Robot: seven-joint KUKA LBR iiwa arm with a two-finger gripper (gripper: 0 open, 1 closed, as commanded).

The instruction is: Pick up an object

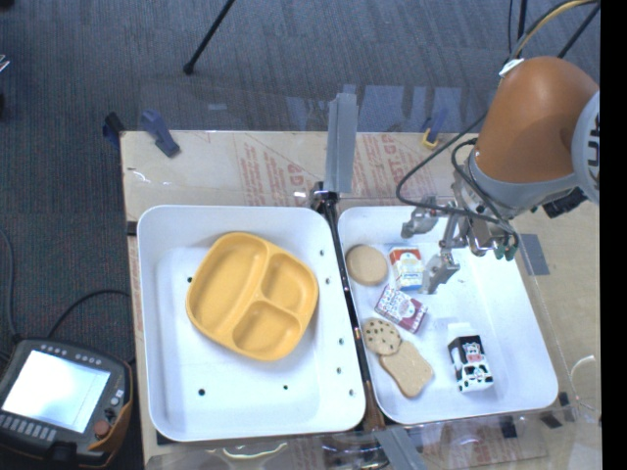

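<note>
While I look down from the fixed overhead camera, I see 2 shallow white bins side by side on the surface. The left bin [167,380] holds a yellow divided plate [253,295] with 3 compartments. The right bin [519,321] holds several small things: a round tan cookie [366,263] near its upper left, a small white and red carton [406,265] just beside the cookie, a red and white packet [401,308] below that, a chocolate chip cookie [381,337] touching a tan slice of toy bread [408,368], and a black and white cow-print carton [470,362] lying well apart towards the lower right. The arm reaches in from the right, and its jaws [438,262] hang over the right bin, just right of the white and red carton. They stand apart with nothing between them.
</note>
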